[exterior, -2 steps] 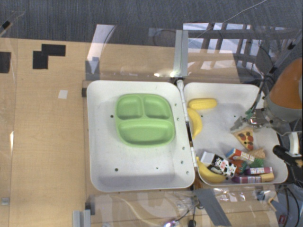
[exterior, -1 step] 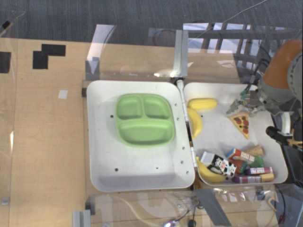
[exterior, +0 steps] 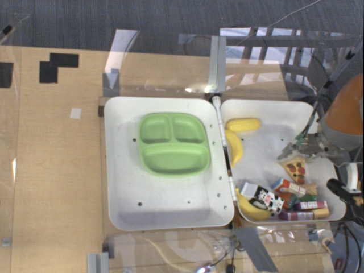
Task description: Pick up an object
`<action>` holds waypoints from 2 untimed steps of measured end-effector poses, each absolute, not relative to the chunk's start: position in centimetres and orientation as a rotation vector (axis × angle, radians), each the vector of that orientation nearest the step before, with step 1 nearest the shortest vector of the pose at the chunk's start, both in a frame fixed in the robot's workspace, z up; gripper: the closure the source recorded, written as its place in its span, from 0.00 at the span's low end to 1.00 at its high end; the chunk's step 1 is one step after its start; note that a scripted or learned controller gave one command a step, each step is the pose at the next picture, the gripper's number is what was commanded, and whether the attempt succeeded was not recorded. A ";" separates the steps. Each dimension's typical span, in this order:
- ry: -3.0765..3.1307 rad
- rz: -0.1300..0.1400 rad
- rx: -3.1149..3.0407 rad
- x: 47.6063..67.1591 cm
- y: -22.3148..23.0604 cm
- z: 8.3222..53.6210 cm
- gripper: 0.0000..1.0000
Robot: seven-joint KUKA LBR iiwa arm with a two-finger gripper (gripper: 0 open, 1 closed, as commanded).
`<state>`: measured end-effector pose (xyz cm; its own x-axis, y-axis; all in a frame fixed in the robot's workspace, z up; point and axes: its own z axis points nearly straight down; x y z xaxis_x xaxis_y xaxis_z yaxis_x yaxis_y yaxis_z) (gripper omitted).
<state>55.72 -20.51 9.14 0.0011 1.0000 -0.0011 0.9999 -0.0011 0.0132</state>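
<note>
Nothing is picked up yet. The gripper [exterior: 297,147] is seen at the right of the frame, opened wide just above the pizza slice [exterior: 294,168].

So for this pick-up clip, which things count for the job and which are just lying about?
For the job:
gripper, over the right bin
pizza slice toy, nearest below it
bananas
pile of small items

Lying about:
green divided plate
left bin

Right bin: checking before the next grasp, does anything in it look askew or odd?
Mildly. The right bin's small items are heaped in its near corner, markers jumbled beside a banana. The pizza slice toy lies apart, below the hand.
</note>
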 end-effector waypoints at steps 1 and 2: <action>2.190 0.013 2.236 61.6 -20.2 9.0 1.00; 2.251 0.012 2.172 54.3 -19.9 9.2 1.00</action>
<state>54.30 -19.87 9.16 -0.0356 0.9994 -0.0047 0.9992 0.0357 0.0153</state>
